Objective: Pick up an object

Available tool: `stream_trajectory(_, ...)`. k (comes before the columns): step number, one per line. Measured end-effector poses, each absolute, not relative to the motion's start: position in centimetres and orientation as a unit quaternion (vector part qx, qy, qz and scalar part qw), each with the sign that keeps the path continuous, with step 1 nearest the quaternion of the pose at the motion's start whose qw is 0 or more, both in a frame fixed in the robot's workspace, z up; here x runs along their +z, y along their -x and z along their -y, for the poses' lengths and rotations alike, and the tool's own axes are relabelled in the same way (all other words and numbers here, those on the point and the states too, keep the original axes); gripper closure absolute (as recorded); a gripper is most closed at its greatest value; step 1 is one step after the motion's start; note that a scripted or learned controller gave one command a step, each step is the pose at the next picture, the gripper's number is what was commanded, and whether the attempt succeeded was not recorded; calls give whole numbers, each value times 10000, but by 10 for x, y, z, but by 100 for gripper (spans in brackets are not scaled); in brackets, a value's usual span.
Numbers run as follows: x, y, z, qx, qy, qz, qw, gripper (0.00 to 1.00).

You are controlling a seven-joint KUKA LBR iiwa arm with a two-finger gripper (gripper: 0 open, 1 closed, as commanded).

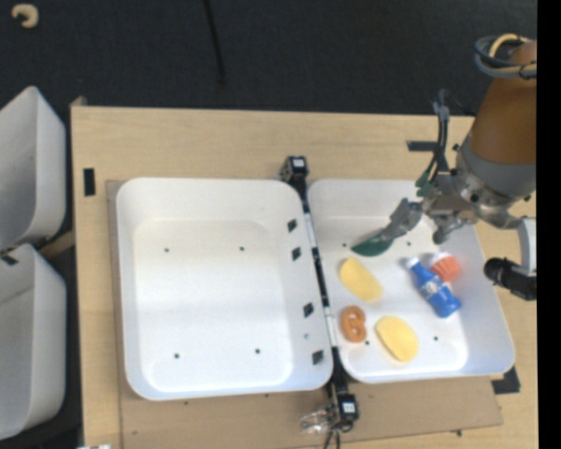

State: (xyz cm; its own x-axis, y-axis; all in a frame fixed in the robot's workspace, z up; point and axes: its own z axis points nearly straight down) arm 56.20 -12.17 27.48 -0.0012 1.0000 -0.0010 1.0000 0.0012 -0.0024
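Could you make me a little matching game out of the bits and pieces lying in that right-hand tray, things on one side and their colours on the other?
Things:
1. bottle
2. ring-shaped piece
3. flat piece right by the tool
4. oval lump nearest the front rim of the right bin

Colours:
A. green
B. yellow
C. blue with an orange-red end
D. orange

Right pairs: 1-C, 2-D, 3-A, 4-B.

A second yellow lump lies further back in the same bin.
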Motion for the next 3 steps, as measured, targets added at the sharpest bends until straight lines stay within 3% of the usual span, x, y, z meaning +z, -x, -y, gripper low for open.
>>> stream_trajectory(1, 193, -569, 74, 27, 7054, 7088, 40, 0)
stream_trajectory(2, 106, -626, 112, 11, 7077, 7065, -2, 0)
stream_trajectory(3, 104, -666, 111, -20, 7060, 7082, -48, 0)
